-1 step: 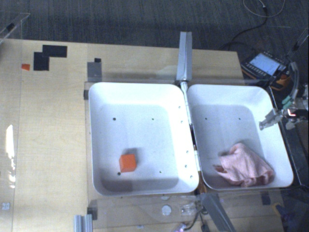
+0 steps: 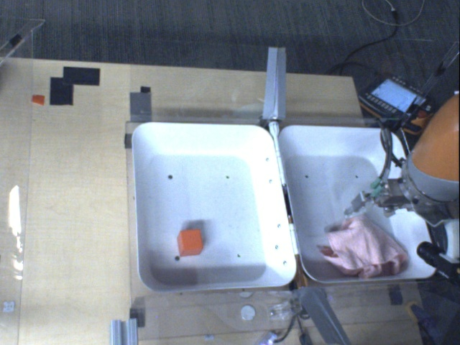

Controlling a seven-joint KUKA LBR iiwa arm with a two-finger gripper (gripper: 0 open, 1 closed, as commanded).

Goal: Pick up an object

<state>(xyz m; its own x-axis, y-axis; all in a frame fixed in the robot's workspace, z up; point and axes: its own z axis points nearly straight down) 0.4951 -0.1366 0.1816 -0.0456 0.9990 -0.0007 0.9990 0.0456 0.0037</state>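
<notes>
I had the gripper [image 2: 361,203] low in the right bin [image 2: 323,157], just above the pink cloth [image 2: 363,249]; how wide it stood I could not tell. I judged it the approach step. Next called for descending onto the cloth's bunched top. The orange block [image 2: 190,242] lay in the left bin [image 2: 201,157].

The arm [image 2: 440,149] (orange-banded) reaches in from the right, end effector [image 2: 363,203] lowered.
</notes>
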